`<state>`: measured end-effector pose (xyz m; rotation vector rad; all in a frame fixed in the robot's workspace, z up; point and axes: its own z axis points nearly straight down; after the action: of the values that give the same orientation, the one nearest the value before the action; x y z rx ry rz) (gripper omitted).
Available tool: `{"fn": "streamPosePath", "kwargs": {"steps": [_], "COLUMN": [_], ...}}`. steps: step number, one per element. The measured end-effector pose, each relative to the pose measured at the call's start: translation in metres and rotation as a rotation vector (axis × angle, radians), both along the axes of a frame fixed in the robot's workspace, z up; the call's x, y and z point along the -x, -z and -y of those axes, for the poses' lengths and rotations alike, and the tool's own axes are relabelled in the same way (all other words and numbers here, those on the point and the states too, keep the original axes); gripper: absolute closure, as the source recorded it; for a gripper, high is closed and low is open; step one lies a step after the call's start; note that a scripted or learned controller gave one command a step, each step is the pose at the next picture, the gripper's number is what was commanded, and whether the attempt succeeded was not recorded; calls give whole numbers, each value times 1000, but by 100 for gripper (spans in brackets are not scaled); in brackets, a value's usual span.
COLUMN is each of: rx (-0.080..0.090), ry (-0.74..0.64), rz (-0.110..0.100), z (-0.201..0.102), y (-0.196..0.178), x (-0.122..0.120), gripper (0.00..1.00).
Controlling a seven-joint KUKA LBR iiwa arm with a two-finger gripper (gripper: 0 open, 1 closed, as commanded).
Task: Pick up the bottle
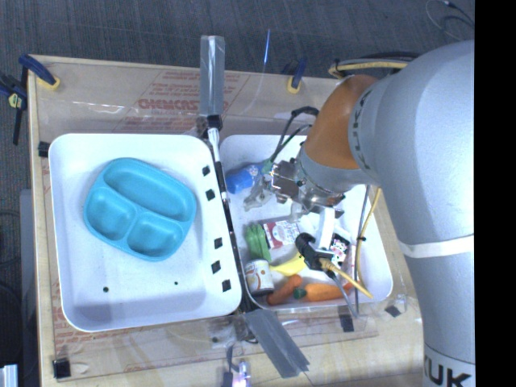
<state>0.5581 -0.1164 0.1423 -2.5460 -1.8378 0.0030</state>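
Blue clamps (39, 69) grip the left edge of a pale wooden surface (121, 95), which sits on dark grey carpet (105, 14) running across the top of the view. Red printed lettering (165, 103) shows under a clear sheet on the surface behind the bins. The left bin (72, 297) holds a blue tray (141, 208) with three compartments, lying in the upper half, well apart from the bin's near wall. A clear upright post (212, 75) stands behind the seam where the two bins meet, and black clips (218, 244) run down that seam. The right bin (379, 276) is crowded: the bottle (240, 179), blue with a pale body, lies near the bin's upper left corner, just left of the jaws (274, 185). The jaws hang low over the bin beside the bottle, but whether they are open or closed cannot be told, and nothing is seen held between them. Below them lie a green item (257, 240), a red-and-white packet (284, 234), a small can (259, 275), a yellow piece (289, 266) and a carrot (318, 293) along the near wall. The arm (419, 160), grey with an orange band (334, 131), fills the right side and covers much of that bin. Another blue clamp (297, 75) sits on the far edge of the surface.
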Motion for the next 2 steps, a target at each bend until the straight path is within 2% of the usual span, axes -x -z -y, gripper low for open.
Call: {"fn": "streamPosePath", "kwargs": {"steps": [1, 2], "rx": [7, -1], "ry": [-106, -114], "rz": [0, -12], "z": [-5, -10], "y": [50, 42], "x": [-98, -96], "gripper": [0, 100]}}
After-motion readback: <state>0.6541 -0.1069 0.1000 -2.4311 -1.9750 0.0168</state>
